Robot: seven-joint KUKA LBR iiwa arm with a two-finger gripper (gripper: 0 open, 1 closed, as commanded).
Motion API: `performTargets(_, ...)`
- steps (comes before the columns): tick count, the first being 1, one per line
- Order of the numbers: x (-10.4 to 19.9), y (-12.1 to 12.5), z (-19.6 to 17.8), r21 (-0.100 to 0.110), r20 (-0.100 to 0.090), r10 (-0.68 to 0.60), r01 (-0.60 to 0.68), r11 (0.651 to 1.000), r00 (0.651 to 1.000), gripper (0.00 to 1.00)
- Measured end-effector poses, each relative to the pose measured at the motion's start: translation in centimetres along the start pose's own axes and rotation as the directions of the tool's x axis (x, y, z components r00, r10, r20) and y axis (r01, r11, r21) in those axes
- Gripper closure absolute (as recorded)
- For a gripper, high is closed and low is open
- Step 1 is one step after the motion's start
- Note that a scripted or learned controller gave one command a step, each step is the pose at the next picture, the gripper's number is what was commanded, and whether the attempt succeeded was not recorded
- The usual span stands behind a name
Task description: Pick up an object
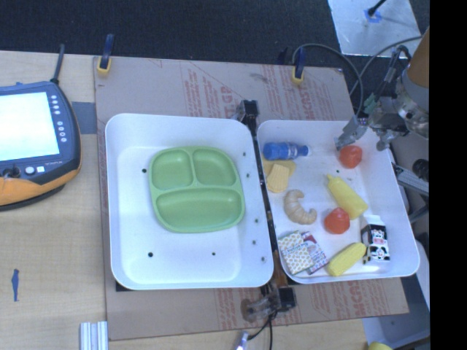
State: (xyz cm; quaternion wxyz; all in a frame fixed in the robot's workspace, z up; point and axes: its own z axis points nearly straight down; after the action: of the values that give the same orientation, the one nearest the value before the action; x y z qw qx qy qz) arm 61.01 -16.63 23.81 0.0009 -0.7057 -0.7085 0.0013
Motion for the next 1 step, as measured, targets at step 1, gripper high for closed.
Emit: performTargets(1, -2.66, 2.05, 14.72, 0.002, 0.001, 0.000, 0.000, 1.000, 1.000, 0.00)
